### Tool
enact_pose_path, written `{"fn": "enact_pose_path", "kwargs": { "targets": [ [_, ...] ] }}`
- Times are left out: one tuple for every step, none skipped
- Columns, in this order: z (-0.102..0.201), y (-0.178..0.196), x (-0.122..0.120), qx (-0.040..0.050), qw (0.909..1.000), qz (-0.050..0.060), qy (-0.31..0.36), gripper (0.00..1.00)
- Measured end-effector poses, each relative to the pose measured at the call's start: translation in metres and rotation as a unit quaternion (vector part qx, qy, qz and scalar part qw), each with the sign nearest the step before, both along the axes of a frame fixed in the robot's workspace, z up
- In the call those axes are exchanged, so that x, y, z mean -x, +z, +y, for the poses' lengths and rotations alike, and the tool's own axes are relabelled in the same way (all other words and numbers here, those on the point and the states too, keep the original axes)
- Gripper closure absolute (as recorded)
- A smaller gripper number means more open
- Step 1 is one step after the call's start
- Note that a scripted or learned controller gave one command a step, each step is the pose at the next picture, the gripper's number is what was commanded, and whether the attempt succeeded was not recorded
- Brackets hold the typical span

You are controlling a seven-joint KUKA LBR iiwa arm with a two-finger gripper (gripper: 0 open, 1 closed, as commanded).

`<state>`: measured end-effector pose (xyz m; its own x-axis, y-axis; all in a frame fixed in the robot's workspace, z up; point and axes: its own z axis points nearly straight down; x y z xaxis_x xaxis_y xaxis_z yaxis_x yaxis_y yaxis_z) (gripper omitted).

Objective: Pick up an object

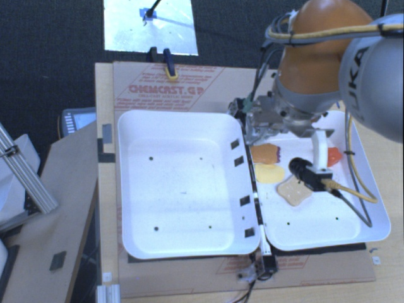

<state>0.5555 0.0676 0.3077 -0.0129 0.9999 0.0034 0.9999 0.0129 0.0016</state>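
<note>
Orange piece [265, 154] lies near the far-left corner of the right bin [315, 225], just beside my gripper [260, 126], which hangs low over that corner. A flat yellow piece [270, 174] lies just beside it on the near side, a tan slice [294, 193] nearer the middle, and a red piece [335, 156] towards the right edge. Whether my gripper is released or clenched, I cannot tell. Nothing looks lifted, so I judge the pick not yet done: grasping and raising one piece remain.
</note>
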Motion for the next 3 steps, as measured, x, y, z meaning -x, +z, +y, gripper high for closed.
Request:
{"fn": "enact_pose_path", "kwargs": {
  "targets": [
    [-0.017, 0.084, 0.071, 0.0004, 1.0000, -0.003, -0.004, 1.00],
    [0.033, 0.203, 0.068, -0.0009, 1.0000, -0.008, -0.002, 1.00],
    [0.109, 0.182, 0.070, 0.0008, 1.0000, 0.001, -0.001, 1.00]
  ]
}}
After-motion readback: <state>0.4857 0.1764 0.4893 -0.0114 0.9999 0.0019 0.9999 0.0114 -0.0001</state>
